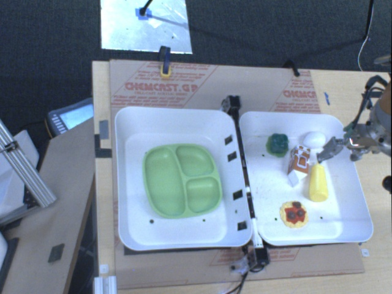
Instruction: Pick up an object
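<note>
Gripper over right bin (grip state unclear), white egg and carton just left, yellow bottle below.

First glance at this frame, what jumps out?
The big pale green divided tray lying alone in the left bin stands out most. Next, the cluster of small items in the right bin: a dark green lump, a white ball, an orange-and-white carton, a yellow bottle and a round pizza-like toy. The gripper hangs over that bin's upper right.
</note>
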Action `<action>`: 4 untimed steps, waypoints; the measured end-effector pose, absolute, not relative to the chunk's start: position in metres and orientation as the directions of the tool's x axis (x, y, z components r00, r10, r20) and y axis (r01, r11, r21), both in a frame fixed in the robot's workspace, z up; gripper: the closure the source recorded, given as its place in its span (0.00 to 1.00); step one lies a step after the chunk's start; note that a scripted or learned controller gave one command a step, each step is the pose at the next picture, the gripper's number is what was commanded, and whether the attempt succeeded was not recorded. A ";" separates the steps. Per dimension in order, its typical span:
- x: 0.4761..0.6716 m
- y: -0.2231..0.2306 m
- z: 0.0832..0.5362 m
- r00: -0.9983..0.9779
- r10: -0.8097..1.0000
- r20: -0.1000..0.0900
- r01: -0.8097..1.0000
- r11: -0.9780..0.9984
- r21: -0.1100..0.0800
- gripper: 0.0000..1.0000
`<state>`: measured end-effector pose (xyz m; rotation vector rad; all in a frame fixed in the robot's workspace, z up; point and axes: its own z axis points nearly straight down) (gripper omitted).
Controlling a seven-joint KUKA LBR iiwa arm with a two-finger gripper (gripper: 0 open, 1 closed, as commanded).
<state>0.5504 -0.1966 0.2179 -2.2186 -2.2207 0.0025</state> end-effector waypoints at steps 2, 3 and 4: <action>0.550 -0.206 0.122 0.000 1.000 0.000 1.000 0.000 -0.001 0.00; 0.552 -0.206 0.136 -0.001 1.000 -0.002 1.000 0.001 0.005 1.00; 0.555 -0.206 0.201 -0.004 1.000 -0.003 1.000 0.004 0.008 1.00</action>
